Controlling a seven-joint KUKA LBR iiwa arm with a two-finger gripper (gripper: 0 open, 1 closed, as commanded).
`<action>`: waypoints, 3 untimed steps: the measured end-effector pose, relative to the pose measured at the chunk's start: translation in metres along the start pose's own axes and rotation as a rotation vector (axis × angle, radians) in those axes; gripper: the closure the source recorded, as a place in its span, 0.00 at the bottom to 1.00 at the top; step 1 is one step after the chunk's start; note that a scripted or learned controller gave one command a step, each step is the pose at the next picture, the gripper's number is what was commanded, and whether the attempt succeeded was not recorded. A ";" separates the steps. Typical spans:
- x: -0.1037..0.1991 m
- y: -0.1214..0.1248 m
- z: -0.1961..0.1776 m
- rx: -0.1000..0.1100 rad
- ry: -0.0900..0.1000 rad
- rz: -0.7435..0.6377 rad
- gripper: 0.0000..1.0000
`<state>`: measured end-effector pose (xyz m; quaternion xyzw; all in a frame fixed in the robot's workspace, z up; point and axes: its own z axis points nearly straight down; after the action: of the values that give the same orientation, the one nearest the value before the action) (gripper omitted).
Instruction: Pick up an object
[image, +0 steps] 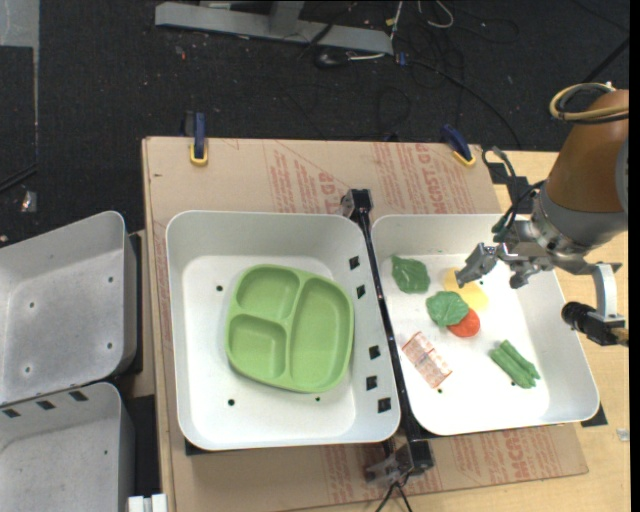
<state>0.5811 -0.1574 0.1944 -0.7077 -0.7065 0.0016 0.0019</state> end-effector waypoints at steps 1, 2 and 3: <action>0.002 -0.003 0.044 0.000 0.000 0.000 0.00; 0.003 -0.004 0.098 0.000 0.000 0.000 0.00; 0.003 -0.003 0.084 -0.006 -0.001 0.000 1.00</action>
<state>0.5782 -0.1547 0.1104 -0.7077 -0.7065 -0.0002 -0.0006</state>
